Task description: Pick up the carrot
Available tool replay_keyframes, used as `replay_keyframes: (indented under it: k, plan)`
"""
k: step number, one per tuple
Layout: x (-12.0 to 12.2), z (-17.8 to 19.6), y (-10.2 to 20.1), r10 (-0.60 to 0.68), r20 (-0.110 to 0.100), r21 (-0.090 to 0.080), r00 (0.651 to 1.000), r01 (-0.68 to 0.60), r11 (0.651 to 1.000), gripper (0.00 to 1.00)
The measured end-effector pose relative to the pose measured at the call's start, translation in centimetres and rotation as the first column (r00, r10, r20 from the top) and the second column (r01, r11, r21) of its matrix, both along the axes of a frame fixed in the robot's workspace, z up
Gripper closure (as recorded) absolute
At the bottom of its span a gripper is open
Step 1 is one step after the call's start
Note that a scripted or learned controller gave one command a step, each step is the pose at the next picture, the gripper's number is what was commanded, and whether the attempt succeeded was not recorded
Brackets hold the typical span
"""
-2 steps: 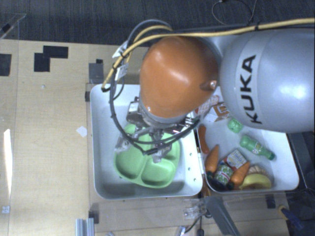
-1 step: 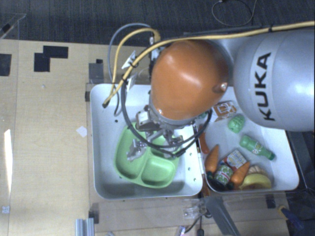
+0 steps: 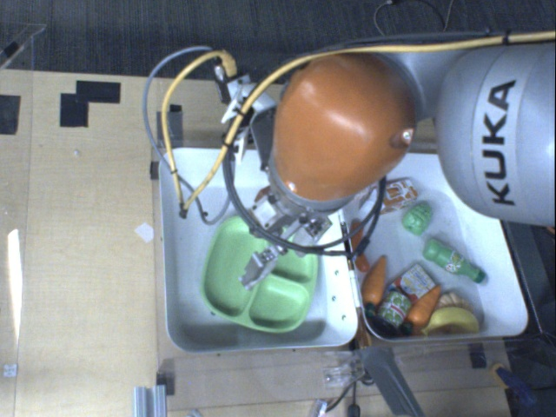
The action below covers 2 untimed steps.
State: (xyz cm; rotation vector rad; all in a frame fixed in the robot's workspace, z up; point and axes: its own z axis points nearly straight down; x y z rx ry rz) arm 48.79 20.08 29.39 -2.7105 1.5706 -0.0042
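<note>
From my remote station I saw the arm (image 3: pixel 347 129) reaching in from the right, its orange band filling the middle of the view above the seam between the two white bins. The gripper (image 3: pixel 265 263) hung over the left bin (image 3: pixel 178 320), directly above a green divided plate (image 3: pixel 230 276). Its metal fingers (image 3: pixel 254 272) pointed down toward the ridge between the plate's compartments; I saw nothing between them, though I could not tell from this angle how wide they stood.

There were two carrots, both in the right bin (image 3: pixel 512 307). One carrot (image 3: pixel 374 280) lay along that bin's left wall, nearly upright in the view, just beyond the partition from the plate. It sat to the right of the gripper, near but not touching it. A second carrot (image 3: pixel 425 304) lay tilted lower down, against a yellow banana (image 3: pixel 452 321) and beside a small dark can (image 3: pixel 395 307).

Elsewhere in the right bin I noted a green bottle (image 3: pixel 452 261), a green rounded item (image 3: pixel 417 218) and a printed packet (image 3: pixel 400 194) partly under the arm. Yellow and grey cables (image 3: pixel 187 120) looped over the left bin's far edge.
</note>
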Motion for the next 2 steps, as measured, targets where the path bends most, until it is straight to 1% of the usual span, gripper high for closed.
replay_keyframes:
  k: [1,2]
  plan:
    - [-0.1,0.9,3.6,0.377,-0.001,-0.002,0.926,-0.377,0.926,0.0]
    - [2.1,-4.3,3.6,0.494,-0.003,-0.002,0.869,-0.494,0.869,0.0]
